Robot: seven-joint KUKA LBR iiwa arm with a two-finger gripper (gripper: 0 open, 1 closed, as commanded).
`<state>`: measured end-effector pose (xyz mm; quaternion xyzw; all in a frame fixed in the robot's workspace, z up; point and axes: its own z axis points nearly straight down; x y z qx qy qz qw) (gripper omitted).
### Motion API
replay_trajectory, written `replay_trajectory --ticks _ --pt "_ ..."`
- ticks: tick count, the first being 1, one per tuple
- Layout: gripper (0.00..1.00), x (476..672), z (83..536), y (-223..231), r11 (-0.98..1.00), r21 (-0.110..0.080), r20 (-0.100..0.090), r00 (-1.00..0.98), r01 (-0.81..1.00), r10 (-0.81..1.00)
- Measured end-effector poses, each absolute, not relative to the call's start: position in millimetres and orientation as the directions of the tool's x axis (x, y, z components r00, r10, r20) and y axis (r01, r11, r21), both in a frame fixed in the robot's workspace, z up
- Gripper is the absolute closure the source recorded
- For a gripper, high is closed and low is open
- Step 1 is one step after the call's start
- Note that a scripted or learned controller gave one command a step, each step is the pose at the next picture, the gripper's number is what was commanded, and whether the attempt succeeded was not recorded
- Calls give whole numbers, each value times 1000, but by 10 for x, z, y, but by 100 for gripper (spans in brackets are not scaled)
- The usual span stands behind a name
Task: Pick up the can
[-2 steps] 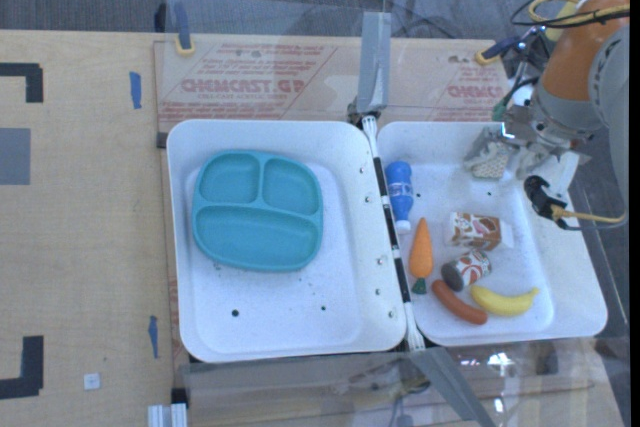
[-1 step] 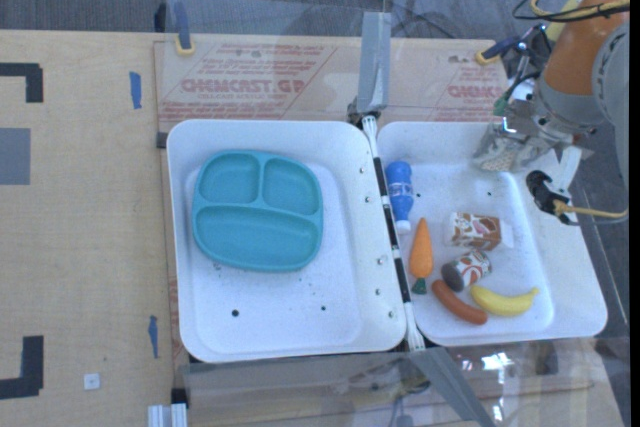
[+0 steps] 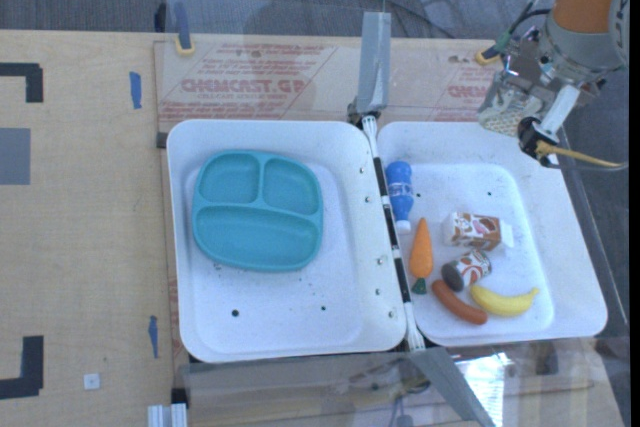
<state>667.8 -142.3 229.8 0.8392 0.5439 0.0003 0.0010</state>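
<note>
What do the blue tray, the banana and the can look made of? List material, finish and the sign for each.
Blue tray: likely moulded plastic, matte to satin; one even teal colour, rounded dividers between three compartments.
Banana: probably plastic toy food, smooth; flat, uniform yellow without blemishes.
Can: small and lying on its side; printed wrap with dark ends. Metal or plastic cannot be told at this size.
</note>
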Motion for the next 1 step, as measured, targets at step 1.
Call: replay_trajectory --ticks 1 --pt "100 6686 2402 -1412 -405 4 -2 405 914 914"
